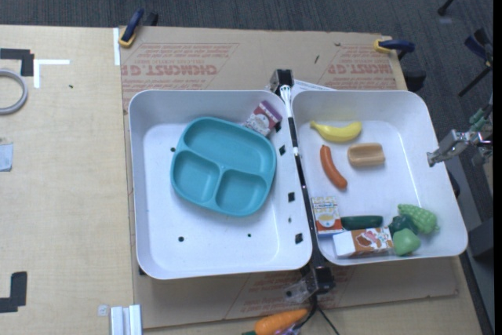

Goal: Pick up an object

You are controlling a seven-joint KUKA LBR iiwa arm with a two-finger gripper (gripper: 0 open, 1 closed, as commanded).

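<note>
The right bin (420, 121) holds a yellow banana (336, 130), a tan bun (366, 155) and a red sausage (333, 166) in its far half. Along its near side lie a small carton (325, 214), a dark green cucumber (361, 222), an orange and white box (363, 242), a leafy green vegetable (417, 217) and a green pepper (405, 242). My gripper (455, 143) is at the view's right edge, just outside the right bin's right rim and apart from every object.
The left bin (149, 192) holds a teal divided plate (224, 166) and a small printed packet (263, 118) at its far right corner. An orange carrot (278, 321) lies on the bench in front of the bins. Cardboard (180, 67) lies under both bins.
</note>
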